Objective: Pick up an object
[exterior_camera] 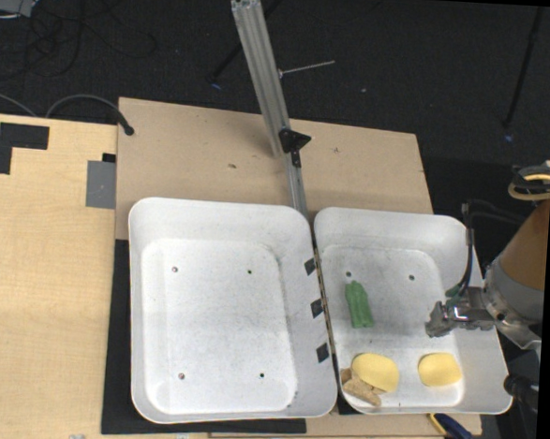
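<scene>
Over the right bin (397, 227), the gripper (445, 320) hangs just inside the bin's right wall, reaching in from the bench's right edge on a grey arm (519, 292) with an orange band (539, 246) above the wrist. Whether its fingers are spread or pressed together cannot be told from this slant; no object shows between them.

Four objects lie on the right bin's floor. A green block (359, 304) rests near the middle, its long side running roughly toward the camera, well apart from the gripper. Nearer the front rim sit two yellow lumps: one (375, 371) close to the bin's left wall, the other (440, 370) just below the gripper in the picture; whether metal touches it cannot be told. A tan scrap (363, 391) lies against the front of the left lump, touching it.

Beside it, the left bin (143, 223) shares a wall with the right one, with three small black clips (317, 308) along the seam. Both bins rest on a brown board (204, 153), with a pale wooden tabletop (36, 272) to the left. A slanted metal rail (266, 82) rises from behind the bins toward the top of the picture. Cables lie on the dark floor beyond.
</scene>
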